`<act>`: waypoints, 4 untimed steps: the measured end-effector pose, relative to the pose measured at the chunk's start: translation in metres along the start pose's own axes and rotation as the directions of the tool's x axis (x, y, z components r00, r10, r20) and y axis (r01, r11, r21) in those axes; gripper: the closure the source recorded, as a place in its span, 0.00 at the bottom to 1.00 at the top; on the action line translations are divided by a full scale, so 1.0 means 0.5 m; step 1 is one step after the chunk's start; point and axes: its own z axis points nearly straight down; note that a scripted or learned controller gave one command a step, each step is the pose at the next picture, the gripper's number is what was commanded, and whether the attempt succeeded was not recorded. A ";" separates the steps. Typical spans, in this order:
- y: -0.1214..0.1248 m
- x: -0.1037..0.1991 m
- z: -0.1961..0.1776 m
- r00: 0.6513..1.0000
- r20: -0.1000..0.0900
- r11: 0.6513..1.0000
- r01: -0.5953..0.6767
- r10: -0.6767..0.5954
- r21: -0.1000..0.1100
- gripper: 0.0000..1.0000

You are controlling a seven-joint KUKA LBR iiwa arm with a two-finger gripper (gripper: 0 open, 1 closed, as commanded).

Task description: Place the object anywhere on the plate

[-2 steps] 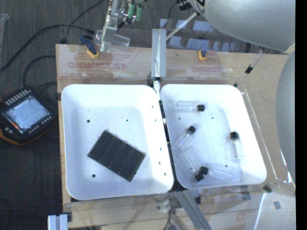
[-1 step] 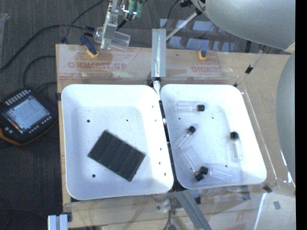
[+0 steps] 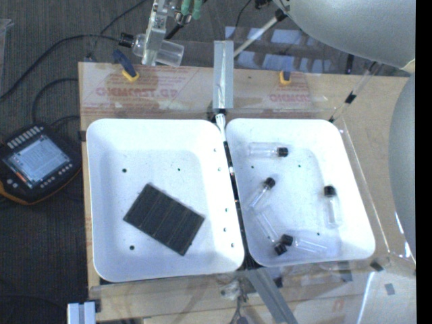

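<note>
A dark ribbed rectangular plate (image 3: 164, 219) lies flat in the left white bin (image 3: 108, 140), toward its front. My gripper (image 3: 156, 39) hangs high over the bench's far edge, beyond the left bin's back rim. A clear vial (image 3: 167, 52) lies crosswise between its fingertips, and the gripper is shut on it. The vial is well behind and above the plate.
The right bin (image 3: 351, 154) holds several clear vials with black caps, such as one (image 3: 266, 151) at the back and one (image 3: 329, 204) at the right. A metal divider post (image 3: 223, 73) stands behind the bins' joint. A teach pendant (image 3: 34, 160) lies at the left.
</note>
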 end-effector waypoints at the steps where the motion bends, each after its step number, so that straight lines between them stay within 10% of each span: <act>1: 0.002 -0.003 -0.016 1.000 0.001 1.000 -0.001 0.001 0.000 1.00; 2: 0.003 -0.006 -0.031 1.000 0.002 1.000 -0.001 0.001 0.000 1.00; 3: -0.028 0.104 0.111 0.976 -0.005 0.976 0.216 -0.216 0.003 1.00; 4: -0.014 -0.015 0.204 0.786 -0.002 0.786 0.618 -0.618 -0.002 1.00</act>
